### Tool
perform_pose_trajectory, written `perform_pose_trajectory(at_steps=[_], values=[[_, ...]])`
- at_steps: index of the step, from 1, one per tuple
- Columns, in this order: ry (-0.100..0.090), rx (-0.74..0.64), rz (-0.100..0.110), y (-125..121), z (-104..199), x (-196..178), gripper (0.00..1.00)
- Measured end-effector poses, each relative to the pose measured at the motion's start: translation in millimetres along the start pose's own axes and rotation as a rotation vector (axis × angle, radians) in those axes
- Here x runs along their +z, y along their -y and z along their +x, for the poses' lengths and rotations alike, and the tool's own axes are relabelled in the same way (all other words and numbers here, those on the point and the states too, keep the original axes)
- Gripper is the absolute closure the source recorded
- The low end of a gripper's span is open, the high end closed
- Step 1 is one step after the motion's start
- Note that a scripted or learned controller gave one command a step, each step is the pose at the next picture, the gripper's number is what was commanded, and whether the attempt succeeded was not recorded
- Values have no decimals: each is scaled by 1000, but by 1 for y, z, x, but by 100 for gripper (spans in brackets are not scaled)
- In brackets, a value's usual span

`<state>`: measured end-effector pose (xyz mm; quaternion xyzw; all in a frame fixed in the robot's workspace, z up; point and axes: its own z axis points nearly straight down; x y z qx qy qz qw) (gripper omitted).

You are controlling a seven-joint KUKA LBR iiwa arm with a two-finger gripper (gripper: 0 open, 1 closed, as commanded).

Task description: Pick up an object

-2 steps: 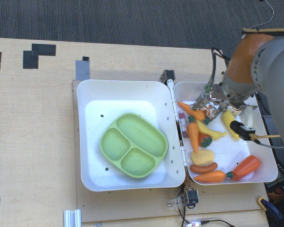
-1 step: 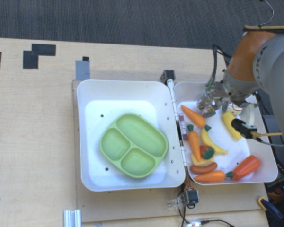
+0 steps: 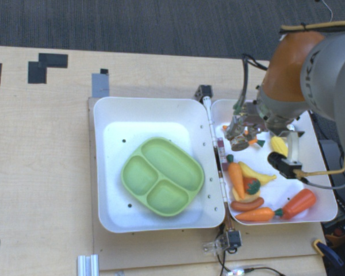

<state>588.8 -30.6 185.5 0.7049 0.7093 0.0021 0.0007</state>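
Claw (image 3: pixel 240 135): low over the far part of the right bin (image 3: pixel 328 214); whether its fingers are apart or together cannot be told.
Carrot (image 3: pixel 236 178): orange, tapered, lying just below the claw, nearer the camera.
Banana (image 3: pixel 257 174): yellow, touching the carrot's right side.
Second carrot (image 3: pixel 300 203): orange-red, further off to the claw's lower right.
Green plate (image 3: pixel 163 176): three compartments, in the left bin (image 3: pixel 103 171), well left of the claw.
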Motion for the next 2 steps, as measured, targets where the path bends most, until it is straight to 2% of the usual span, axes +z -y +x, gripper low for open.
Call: perform_pose_trajectory(at_steps=[1,2], values=[[1,1,1,54,51,-40,100],[0,-4,-2,53,52,-50,100]])
